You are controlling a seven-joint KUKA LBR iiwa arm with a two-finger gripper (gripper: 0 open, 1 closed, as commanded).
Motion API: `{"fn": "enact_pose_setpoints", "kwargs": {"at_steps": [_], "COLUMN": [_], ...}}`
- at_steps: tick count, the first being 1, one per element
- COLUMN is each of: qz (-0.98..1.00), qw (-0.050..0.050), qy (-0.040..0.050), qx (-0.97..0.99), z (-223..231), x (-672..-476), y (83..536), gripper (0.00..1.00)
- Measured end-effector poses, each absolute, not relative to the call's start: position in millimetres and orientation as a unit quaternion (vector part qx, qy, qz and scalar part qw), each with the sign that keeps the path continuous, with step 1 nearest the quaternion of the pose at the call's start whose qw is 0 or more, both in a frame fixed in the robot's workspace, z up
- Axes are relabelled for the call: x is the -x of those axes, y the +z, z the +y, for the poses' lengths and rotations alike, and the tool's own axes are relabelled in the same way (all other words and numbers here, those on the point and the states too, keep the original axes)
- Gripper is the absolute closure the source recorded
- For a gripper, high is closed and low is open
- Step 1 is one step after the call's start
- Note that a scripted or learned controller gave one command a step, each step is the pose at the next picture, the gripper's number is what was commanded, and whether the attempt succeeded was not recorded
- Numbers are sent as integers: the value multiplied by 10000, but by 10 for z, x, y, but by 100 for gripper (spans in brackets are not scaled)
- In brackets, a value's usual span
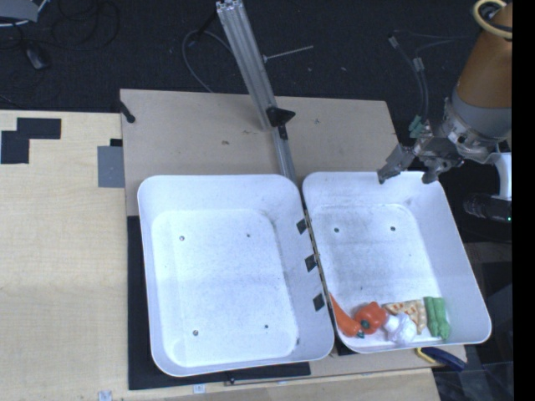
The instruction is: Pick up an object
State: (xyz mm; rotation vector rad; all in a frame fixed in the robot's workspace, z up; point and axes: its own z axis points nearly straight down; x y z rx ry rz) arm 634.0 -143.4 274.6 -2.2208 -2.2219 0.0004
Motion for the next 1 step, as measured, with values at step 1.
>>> {"fn": "enact_pose_setpoints", "kwargs": {"at_steps": [1], "qz": [-7068], "qw": [14], "qy": [10], "qx": [7074], "z": [-1525], "x": [-5816], "y": [2500], "gripper": [0]}}
